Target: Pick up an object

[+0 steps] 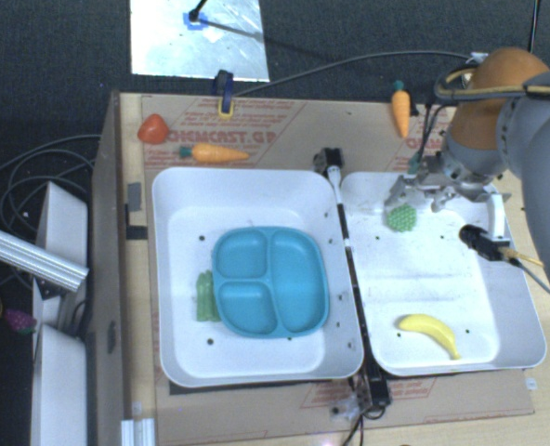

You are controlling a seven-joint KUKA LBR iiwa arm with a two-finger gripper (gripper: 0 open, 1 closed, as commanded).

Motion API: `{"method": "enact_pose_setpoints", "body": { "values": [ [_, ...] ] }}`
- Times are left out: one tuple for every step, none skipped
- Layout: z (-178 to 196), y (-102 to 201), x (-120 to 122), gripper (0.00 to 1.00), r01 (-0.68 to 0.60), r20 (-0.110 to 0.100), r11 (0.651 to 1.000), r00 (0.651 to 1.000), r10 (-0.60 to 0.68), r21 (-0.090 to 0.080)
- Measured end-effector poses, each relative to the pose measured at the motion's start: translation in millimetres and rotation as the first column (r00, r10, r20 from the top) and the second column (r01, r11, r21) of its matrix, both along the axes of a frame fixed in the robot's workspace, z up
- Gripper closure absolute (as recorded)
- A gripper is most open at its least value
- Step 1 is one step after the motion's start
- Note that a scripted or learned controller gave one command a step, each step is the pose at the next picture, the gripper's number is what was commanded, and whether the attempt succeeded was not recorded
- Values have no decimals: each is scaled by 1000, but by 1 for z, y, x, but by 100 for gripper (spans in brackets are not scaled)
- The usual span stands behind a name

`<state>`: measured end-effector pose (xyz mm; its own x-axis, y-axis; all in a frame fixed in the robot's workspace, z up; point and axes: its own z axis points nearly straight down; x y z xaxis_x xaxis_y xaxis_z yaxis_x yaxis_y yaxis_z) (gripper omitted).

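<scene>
My gripper [416, 197] hangs over the back of the right bin [498, 286], its fingers spread apart. A green bumpy ball [402, 218] lies just below and slightly left of the fingertips, apart from them. A yellow banana [429, 332] lies near the front of the same bin. In the left bin [177, 249] sits a blue divided plate [269, 282], with a green object [205, 297] beside its left edge.
Behind the bins on the cardboard lie two orange carrots [219, 154] [401, 111] and a red tomato [153, 129]. A black clip [330, 163] sits at the back of the divider between the bins. Cables run along the left.
</scene>
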<state>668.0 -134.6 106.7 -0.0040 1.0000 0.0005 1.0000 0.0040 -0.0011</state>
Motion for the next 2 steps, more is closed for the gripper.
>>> {"method": "enact_pose_setpoints", "body": {
  "values": [
    [-22, 20, -6, 0, -1, 3, 1000, 1000, 1, 0],
    [-11, 20, -5, 100, -3, 6, 1000, 1000, 3, -1]
  ]
}}
